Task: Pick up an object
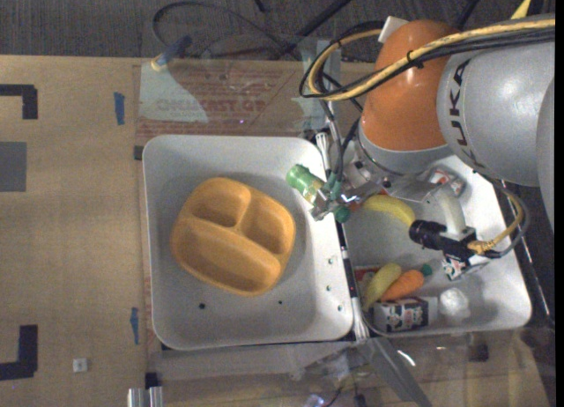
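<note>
Looming closest to the lens, the grey arm (pixel 493 106) with its orange band comes in from three o'clock and hangs over the right bin (pixel 507 295). Next in size, the left bin (pixel 159 220) holds an orange divided plate (pixel 233 233), lying flat near its middle.

Smaller again, the end effector (pixel 330 198) sits at the rim between the two bins, up toward one o'clock of the plate. A green bottle-like object (pixel 306 181) lies right at its tip; whether it is clamped I cannot tell, since the fingers are hidden in the clutter of the wrist.

The green object's long axis runs from about ten o'clock to four o'clock, its pale end pointing at the end effector.

In the right bin lie a banana (pixel 392 210), a carrot (pixel 405 284) and a small milk carton (pixel 401 314).

My worry: the object sits hard against the bin wall, so a finger could land on the rim, or a glancing close could roll it away.
</note>
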Robot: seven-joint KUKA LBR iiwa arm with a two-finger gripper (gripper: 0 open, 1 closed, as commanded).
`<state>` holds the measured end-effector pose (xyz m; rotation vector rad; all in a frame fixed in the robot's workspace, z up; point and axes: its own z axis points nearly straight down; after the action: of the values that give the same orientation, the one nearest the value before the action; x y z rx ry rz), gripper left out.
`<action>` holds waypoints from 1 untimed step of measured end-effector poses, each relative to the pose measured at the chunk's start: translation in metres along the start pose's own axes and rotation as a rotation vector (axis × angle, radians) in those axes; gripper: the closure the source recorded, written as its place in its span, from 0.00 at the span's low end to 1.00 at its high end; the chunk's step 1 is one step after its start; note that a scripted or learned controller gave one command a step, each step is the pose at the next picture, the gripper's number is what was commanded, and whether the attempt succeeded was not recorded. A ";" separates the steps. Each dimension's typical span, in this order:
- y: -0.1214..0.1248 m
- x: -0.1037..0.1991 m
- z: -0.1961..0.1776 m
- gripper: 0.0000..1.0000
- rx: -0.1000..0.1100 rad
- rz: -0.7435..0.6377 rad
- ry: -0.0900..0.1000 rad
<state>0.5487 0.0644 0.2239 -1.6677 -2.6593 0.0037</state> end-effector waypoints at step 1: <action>0.001 0.000 -0.008 1.00 0.001 -0.002 -0.001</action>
<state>0.5491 0.0649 0.2320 -1.6656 -2.6611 0.0068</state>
